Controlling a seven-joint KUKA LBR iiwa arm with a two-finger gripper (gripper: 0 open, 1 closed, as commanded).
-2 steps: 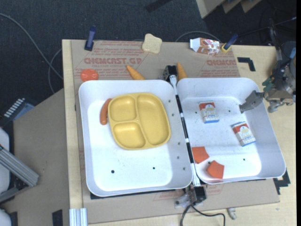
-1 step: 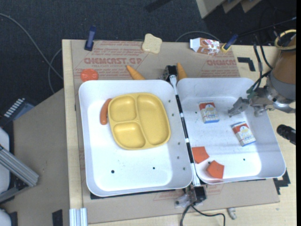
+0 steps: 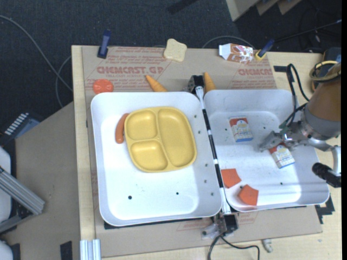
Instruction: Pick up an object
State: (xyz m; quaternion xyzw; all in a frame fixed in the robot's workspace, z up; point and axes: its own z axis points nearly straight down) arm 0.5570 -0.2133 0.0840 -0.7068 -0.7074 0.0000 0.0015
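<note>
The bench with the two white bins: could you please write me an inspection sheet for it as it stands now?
Surface: cardboard-covered bench bearing left bin and right bin side by side.
Job's things: right bin holds two small cartons and two orange blocks; left bin holds a yellow divided plate and a sausage beside it.
Clutter: behind the bins, bread slice, carrot, orange disc, wrapper.
Grippers: pincer over the right bin, beside the nearer carton; grip unclear.
Cables: one along the arm, another at the front edge.
Surroundings: dark carpet.
</note>
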